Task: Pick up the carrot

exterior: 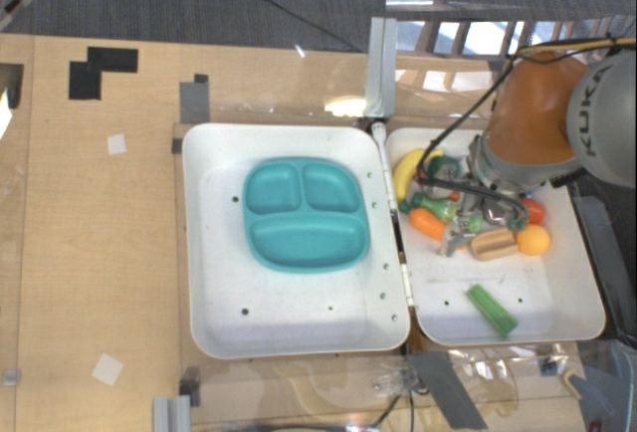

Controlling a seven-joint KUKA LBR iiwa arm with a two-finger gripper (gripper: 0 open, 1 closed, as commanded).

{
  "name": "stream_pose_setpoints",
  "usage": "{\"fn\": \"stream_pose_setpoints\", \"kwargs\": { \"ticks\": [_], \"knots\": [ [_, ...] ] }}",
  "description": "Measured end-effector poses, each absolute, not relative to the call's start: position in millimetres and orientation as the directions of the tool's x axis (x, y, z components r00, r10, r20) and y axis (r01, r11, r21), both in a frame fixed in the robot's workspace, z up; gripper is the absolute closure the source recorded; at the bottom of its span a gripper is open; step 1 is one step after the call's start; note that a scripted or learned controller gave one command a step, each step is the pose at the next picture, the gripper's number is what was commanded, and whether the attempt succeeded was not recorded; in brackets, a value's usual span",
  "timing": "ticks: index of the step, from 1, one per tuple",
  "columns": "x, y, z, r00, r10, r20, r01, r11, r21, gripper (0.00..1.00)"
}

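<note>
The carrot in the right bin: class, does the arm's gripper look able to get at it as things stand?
Probably yes. The gripper is right beside the carrot, whose left end lies uncovered. But the banana and bread roll crowd close, so a clean grasp is uncertain.

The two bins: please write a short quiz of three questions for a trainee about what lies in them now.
1. True or false: the teal plate lies in the right bin.
2. Which thing lies nearest the front edge of the right bin? A. banana B. green stick C. carrot
3. Fill in: the gripper is above the ___ bin.

Key
1. False; it lies in the left bin.
2. B.
3. right; the gripper hangs beside the carrot, among the toys.
</note>
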State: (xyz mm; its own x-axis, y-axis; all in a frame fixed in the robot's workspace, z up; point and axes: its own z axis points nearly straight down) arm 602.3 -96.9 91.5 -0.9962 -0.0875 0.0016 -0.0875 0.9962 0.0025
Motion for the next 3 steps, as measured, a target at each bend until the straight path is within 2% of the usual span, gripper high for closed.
{"fn": "stream_pose_setpoints", "kwargs": {
  "ticks": [1,2,3],
  "knots": [
    [596.2,-92,89,-0.970,0.242,-0.011,0.242,0.970,0.001,0.00],
    [599.1,-89,99,-0.972,0.235,-0.018,0.235,0.972,0.003,1.00],
    [590.5,-17,185,-0.712,0.702,-0.005,0.702,0.712,0.006,1.00]
  ]
}}
